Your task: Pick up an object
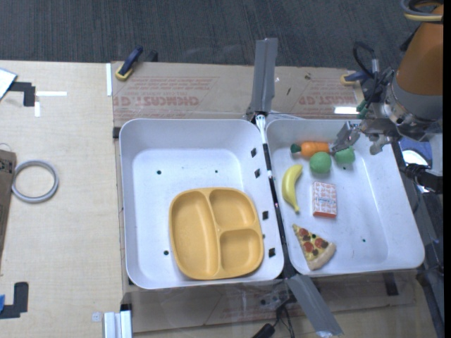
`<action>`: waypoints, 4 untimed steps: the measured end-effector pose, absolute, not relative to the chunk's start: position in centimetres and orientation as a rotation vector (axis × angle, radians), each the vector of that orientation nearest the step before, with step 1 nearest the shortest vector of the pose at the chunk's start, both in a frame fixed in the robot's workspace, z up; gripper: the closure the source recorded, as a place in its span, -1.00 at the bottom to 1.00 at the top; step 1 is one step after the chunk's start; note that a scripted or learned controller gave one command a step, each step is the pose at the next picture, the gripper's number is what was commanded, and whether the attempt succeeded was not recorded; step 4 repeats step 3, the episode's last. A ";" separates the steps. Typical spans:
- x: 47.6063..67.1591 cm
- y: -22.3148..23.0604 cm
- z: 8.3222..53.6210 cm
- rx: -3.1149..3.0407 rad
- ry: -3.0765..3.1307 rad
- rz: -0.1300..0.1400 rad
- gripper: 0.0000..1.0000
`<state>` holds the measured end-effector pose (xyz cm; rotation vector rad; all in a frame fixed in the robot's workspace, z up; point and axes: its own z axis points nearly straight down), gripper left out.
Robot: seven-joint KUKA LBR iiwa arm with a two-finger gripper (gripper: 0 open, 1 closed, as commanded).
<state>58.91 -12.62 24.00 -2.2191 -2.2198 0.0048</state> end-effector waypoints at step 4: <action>57.9 -7.0 20.9 -2.106 -2.330 0.004 1.00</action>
